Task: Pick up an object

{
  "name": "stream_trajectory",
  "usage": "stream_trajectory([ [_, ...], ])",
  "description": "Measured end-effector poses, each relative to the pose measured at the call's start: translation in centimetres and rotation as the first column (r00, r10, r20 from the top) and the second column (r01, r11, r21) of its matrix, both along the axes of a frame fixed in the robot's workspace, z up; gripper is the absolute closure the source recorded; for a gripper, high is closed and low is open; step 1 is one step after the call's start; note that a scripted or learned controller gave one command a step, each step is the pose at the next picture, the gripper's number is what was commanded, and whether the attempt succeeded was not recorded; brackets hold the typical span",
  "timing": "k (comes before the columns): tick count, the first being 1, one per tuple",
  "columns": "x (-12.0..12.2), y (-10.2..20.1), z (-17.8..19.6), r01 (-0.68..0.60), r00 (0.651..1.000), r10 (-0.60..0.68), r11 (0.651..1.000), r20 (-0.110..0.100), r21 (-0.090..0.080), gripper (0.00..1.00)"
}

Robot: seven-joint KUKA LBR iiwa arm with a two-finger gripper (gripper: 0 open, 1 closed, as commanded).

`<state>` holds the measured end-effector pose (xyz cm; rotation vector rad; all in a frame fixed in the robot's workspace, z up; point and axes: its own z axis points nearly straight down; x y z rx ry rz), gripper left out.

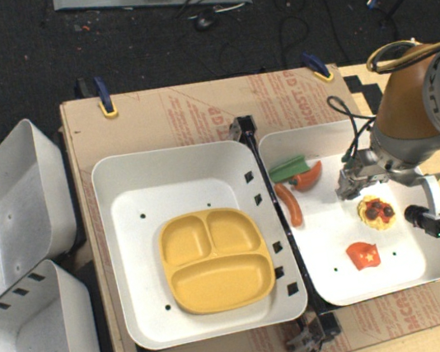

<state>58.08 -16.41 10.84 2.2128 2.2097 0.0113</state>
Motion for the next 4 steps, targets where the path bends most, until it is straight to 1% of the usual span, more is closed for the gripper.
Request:
stream_trajectory([
  [1, -0.3, 0.4, 6.2, -0.004, 1.000, 0.004, 1.000, -0.010, 0.004, 1.00],
  [2, 0.8, 0.1, 11.9, -0.004, 1.000, 0.005, 1.000, -0.008, 0.003, 1.00],
  [3, 0.9, 0.1, 14.6, -0.004, 1.000, 0.004, 1.000, -0.011, 0.004, 1.00],
  [4, 1.0, 4.6, 14.9, -0.008, 1.000, 0.008, 1.000, -0.015, 0.006, 1.00],
])
